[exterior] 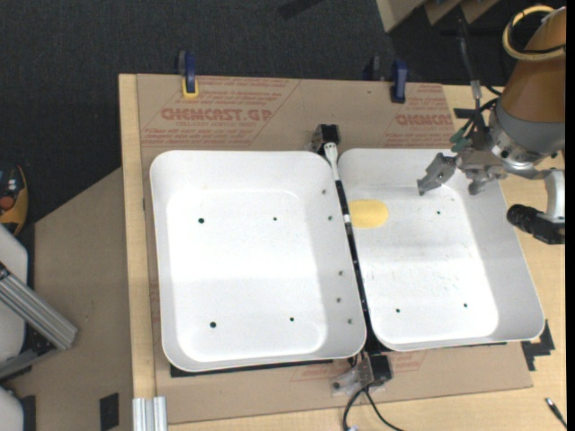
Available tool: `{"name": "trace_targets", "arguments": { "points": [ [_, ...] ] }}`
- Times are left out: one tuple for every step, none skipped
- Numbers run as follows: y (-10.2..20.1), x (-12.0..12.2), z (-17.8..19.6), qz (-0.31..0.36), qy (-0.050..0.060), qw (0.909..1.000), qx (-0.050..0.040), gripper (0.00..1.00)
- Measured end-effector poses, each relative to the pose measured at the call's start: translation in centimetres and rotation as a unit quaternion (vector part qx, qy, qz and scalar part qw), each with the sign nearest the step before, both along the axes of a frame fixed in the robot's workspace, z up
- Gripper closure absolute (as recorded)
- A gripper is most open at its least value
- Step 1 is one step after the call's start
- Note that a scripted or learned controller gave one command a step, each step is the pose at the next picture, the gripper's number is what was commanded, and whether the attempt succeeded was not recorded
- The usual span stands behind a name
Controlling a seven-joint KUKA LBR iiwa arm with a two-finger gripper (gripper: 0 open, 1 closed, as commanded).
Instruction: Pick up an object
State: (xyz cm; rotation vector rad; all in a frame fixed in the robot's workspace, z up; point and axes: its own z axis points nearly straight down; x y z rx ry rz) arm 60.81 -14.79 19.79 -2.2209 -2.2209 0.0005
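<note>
Fingers (454,176) spread above right bin (503,268), near yellow object (368,214).

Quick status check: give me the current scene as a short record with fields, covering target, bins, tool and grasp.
target: one yellow rounded object
target location: right bin, near its left wall, upper half
left bin: white, shallow, beside the right bin
tool: over the right bin's upper part, to the right of the yellow object and apart from it
grasp: nothing seen between the fingers
</note>
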Motion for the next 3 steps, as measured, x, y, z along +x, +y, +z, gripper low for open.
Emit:
{"name": "trace_targets", "arguments": {
  "points": [
    [0.0, 0.1, 1.1, 0.0, -0.002, 1.0, -0.0004, 1.0],
    [6.9, 1.6, 7.4, 0.004, -0.004, 1.0, 0.0, 1.0],
    [-2.5, 1.3, 13.0, -0.003, -0.005, 1.0, -0.0036, 1.0]
  ]
}}
